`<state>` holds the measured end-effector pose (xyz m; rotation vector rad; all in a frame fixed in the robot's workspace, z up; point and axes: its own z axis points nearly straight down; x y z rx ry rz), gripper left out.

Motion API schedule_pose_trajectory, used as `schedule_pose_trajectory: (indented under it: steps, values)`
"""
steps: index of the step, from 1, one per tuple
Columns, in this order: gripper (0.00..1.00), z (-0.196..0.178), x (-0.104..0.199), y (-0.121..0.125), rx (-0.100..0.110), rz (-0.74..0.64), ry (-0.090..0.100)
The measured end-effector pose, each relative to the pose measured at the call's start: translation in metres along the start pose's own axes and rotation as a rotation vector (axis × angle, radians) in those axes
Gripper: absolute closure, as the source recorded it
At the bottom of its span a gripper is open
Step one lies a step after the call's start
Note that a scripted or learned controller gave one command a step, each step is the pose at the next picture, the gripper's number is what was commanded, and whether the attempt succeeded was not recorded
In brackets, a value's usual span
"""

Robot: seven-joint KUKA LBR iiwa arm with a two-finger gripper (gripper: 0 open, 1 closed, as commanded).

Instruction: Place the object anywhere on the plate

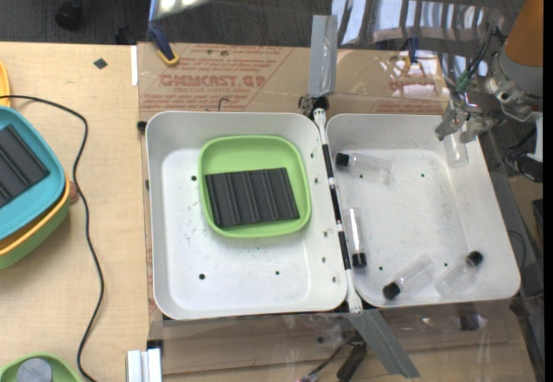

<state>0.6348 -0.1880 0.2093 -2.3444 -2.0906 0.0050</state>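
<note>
Claw (456,131) up at the far right corner of the right bin (497,199), hanging just over the rim, and there is something clear and pale between its fingers, a tube (457,149) by the look of it, dangling below the tips. So it is pinching that tube, though the blur makes the grip hard to read in detail. Grey arm (518,69) comes in from the upper right, orange band showing at the frame's edge.

Down in the right bin, more clear tubes with black caps: one (363,164) lying near the far left corner, one (354,238) tight along the left wall, one (408,276) near the front, and another (458,272) toward the front right (its cap sits at the upper end).

Over in the left bin (173,276), the green plate (255,155) sits toward the far side with a dark ribbed slab (252,196) resting on it. Plate and claw are well apart, with the divider between the bins lying between them.

On the desk (69,302) at left, a black cable (86,225) snakes past stacked coloured trays (34,190).
</note>
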Motion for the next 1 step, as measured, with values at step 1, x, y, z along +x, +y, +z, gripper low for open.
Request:
schedule_pose_trajectory:
  steps: [1]
  values:
    - [0.00, -0.0002, 0.0000, 0.0001, 0.000, 0.000, 0.000]
